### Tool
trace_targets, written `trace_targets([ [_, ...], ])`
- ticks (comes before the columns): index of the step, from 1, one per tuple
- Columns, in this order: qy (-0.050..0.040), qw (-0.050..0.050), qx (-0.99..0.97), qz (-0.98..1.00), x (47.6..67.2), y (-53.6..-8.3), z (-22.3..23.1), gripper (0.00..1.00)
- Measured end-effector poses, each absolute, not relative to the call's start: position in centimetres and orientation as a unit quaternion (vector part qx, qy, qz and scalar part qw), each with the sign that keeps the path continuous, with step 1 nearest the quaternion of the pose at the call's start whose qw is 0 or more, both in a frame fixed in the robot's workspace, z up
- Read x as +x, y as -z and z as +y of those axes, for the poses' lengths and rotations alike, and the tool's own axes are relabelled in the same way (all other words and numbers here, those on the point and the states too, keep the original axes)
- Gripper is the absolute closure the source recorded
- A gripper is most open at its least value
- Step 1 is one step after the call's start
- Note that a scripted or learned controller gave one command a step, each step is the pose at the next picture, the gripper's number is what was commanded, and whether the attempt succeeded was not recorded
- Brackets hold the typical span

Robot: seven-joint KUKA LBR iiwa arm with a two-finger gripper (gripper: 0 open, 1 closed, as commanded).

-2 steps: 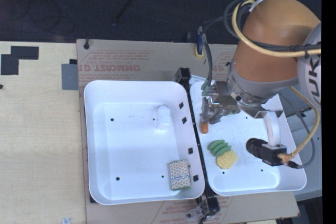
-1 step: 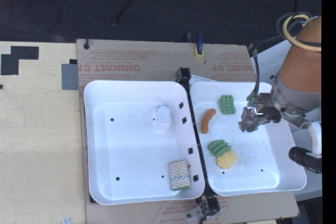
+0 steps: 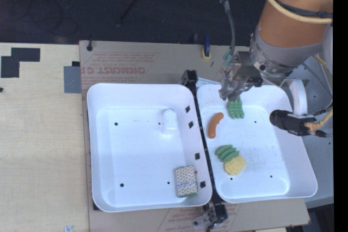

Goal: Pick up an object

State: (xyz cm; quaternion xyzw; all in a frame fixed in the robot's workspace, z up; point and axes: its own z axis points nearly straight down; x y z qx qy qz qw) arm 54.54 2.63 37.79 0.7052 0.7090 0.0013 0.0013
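My gripper (image 3: 231,93) hangs over the back of the right bin (image 3: 296,182). A small green ridged object (image 3: 235,109) sits directly under its tip, touching or nearly touching it; I cannot tell whether it is gripped. An orange sausage-shaped piece (image 3: 215,124) lies a little to the left and nearer. Closer to the front lies a toy pineapple (image 3: 232,161), yellow with green leaves. In the left bin (image 3: 103,171), a patterned small box (image 3: 185,180) rests by the front right corner and a white rounded object (image 3: 168,119) lies near the middle.
A black divider (image 3: 199,144) runs between the two bins. The arm's grey and orange body (image 3: 296,13) looms over the right bin's back right, with a black part (image 3: 289,121) and cables at the right wall. Cardboard (image 3: 136,65) lies under the bins.
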Motion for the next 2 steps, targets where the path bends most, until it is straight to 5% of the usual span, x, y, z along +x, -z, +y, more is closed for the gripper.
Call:
trace_targets([
  [1,0.0034,-0.003,0.709,0.705,51.9,-32.1,-5.0,1.0],
  [2,0.0009,-0.002,0.705,0.709,50.3,-32.9,2.4,1.0],
])
